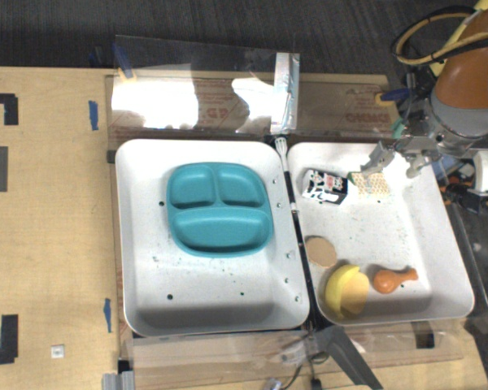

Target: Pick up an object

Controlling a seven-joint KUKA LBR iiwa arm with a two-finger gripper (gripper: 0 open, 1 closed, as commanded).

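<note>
My gripper [395,164] hangs over the far right part of the right bin [439,242], open, with nothing between its fingers. Its left finger [376,159] ends just above a small beige waffle-patterned piece [373,186]. Left of that piece lies a black-and-white packet [324,186]. Near the bin's front lie a tan round disc [321,251], a yellow fruit-shaped toy [346,289] and an orange drumstick-shaped toy [393,279].
The left bin [146,283] holds a teal divided plate [220,208]. A clear plastic panel [203,96] stands behind the bins. Cables and the arm's orange band [464,75] crowd the far right corner.
</note>
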